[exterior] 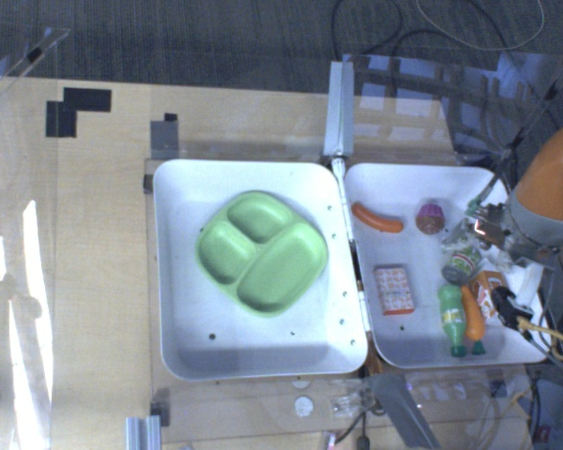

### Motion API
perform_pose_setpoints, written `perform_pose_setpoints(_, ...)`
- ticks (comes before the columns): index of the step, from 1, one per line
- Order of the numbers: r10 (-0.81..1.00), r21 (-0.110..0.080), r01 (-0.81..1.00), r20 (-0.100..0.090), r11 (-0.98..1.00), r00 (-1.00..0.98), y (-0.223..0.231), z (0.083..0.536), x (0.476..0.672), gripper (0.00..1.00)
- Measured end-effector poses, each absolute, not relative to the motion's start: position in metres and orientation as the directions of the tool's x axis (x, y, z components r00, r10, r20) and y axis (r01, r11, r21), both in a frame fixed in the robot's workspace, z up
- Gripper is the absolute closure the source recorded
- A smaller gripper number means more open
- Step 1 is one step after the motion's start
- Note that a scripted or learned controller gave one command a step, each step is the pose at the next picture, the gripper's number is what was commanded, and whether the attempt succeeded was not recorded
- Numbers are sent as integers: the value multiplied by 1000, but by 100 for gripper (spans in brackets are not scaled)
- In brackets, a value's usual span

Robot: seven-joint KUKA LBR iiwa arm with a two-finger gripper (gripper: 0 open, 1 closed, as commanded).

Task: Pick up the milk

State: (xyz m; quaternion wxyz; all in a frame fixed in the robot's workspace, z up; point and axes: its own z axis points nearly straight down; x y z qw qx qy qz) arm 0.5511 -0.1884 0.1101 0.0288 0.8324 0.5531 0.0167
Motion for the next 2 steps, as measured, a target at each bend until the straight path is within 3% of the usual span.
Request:
perform_pose_setpoints(1, 927, 72, 925, 1, -374, 375, -183, 110, 531, 0)
perform_pose_setpoints(2, 929, 89, 925, 7, -369, 370, -182, 129, 538, 100)
